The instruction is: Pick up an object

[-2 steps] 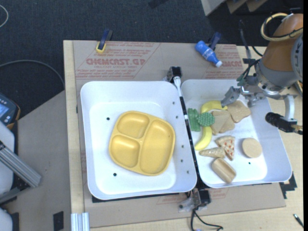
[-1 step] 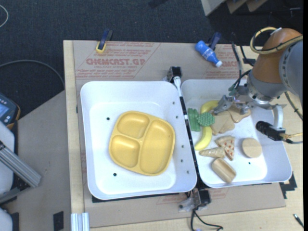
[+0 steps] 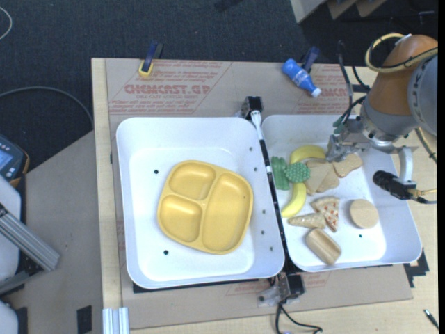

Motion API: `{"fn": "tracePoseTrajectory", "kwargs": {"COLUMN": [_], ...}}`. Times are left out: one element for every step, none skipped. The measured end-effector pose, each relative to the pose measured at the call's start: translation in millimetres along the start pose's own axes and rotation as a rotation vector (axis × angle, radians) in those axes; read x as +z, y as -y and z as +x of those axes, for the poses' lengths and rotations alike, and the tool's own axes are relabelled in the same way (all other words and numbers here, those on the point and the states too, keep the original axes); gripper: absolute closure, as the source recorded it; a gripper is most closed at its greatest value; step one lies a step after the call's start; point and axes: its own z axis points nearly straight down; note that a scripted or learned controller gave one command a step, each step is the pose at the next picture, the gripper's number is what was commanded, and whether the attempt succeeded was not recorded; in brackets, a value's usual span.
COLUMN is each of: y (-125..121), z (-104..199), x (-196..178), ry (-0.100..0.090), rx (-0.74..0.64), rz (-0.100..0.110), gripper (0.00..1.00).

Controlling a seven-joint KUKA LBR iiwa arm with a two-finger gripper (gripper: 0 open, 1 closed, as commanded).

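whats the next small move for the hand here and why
Probably a short straight descent. The hand hovers at the back of the right bin, over the crowded toy food: a tan piece sits just under it, with the banana beside that. Whether anything sits between its fingers can't be made out, so lowering onto the tan piece seems the likeliest step.

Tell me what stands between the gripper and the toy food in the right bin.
Nothing visible does. The gripper is already down among the toy food in the right bin, at the tan pieces beside the banana.
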Motion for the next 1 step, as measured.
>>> {"fn": "tracePoseTrajectory", "kwargs": {"y": [5.5], "z": [1.9], "x": [-47.0], "ry": [0.002], "rx": [0.001], "rz": [-0.004], "gripper": [1.00]}}
